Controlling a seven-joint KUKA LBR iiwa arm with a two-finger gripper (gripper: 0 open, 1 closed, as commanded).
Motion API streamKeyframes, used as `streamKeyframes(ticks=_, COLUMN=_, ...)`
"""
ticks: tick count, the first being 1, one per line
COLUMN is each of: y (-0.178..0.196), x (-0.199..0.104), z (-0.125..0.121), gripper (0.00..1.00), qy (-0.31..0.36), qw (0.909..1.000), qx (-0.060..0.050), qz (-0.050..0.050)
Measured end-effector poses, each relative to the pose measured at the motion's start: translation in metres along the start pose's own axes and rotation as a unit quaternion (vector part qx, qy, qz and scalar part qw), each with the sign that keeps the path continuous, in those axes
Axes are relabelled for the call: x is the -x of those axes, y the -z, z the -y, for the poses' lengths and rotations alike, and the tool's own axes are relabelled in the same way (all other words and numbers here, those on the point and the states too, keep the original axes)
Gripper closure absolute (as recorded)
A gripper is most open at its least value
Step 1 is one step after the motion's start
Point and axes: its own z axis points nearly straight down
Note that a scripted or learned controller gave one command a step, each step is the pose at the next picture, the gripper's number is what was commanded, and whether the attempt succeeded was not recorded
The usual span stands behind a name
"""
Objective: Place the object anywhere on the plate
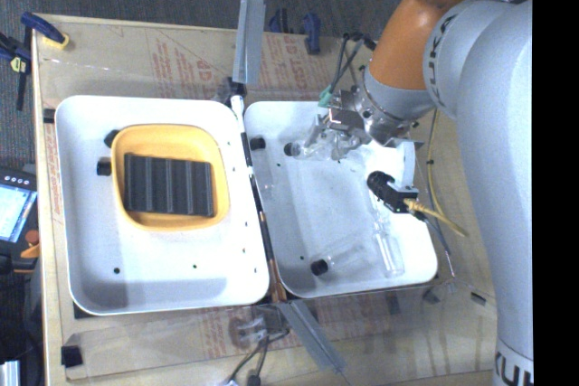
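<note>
A yellow plate (pixel 134 142) lies in the left bin (pixel 90 276), and a dark ridged rectangular piece (pixel 170 185) rests on its middle. In the right bin (pixel 308 194), a clear, glassy object (pixel 388 250) lies near the front right corner, faint against the white floor. My gripper (pixel 329 138) hangs low over the back of the right bin, well behind the clear object and to the right of the plate. Nothing can be seen held in it.
A raised divider (pixel 255 194) runs between the two bins. Small black knobs (pixel 318 267) sit on the bin floors and walls. The arm's grey body (pixel 493 176) covers the right side of the bench. Blue clamps (pixel 43 27) sit at the bench's back edge.
</note>
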Motion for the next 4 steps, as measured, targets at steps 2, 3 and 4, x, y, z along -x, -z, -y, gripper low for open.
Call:
streamKeyframes(ticks=2, y=-0.021, x=-0.112, z=-0.012, gripper=1.0, qy=0.236, qw=0.9717, qx=0.0, qz=0.001)
streamKeyframes(ticks=3, y=0.013, x=-0.136, z=0.0, gripper=1.0, qy=0.31, qw=0.9506, qx=0.002, qz=0.002)
streamKeyframes(ticks=4, y=0.064, x=-0.159, z=-0.01, gripper=1.0, qy=0.411, qw=0.9117, qx=0.003, qz=0.002)
